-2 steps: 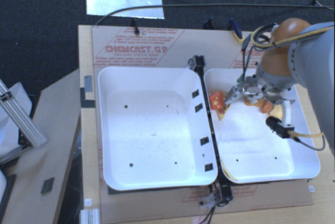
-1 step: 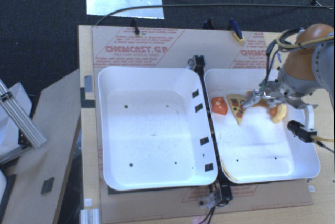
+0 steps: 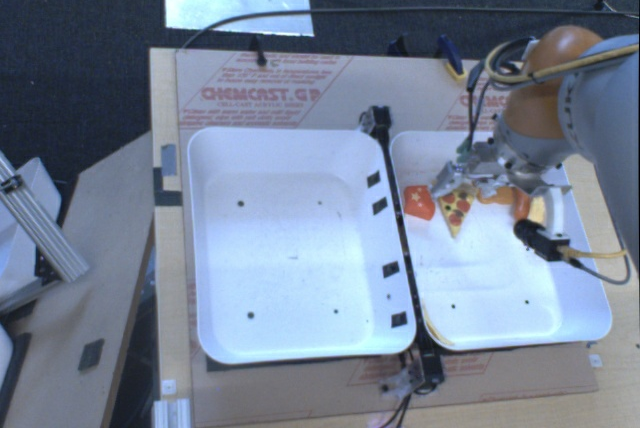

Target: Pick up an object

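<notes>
my arm [image 3: 600, 96] reaches in from the right, over the far part of the right bin [image 3: 500, 306]. my pincer [image 3: 463, 178] hangs low over that bin's far left area, near the seam where the two bins meet. from this angle i cannot tell how far the pincer is open, nor whether it has hold of anything.

right under the pincer is a toy pizza slice [image 3: 455, 212], yellow with red spots, its narrow tip pointing toward the near side of the bin. whether it touches the pincer or just lies on the bin floor below it, i cannot tell. just to the left of the slice, close to the bin's left wall, lies a small red piece [image 3: 419, 203]. on the other side of the slice, partly under my wrist, are some orange pieces [image 3: 497, 196], too crowded together to tell their shapes.

the left bin [image 3: 290, 246] sits beside the right one, both on the bench [image 3: 250, 86], with small black tabs [image 3: 379, 206] along the shared edge.
</notes>
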Action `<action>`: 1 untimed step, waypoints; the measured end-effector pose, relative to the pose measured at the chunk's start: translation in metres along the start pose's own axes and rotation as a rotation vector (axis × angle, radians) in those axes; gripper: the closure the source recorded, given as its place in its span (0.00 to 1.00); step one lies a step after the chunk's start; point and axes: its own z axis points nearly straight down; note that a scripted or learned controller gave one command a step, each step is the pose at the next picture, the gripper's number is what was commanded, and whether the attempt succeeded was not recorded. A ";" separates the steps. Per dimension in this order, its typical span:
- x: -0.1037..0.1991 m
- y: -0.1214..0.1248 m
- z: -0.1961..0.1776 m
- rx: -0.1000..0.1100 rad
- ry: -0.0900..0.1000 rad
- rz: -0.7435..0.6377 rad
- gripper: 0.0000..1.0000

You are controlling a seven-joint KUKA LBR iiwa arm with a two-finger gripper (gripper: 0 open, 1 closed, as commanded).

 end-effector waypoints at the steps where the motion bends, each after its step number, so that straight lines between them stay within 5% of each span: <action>1: -0.016 -0.001 0.027 0.002 -0.001 0.007 0.00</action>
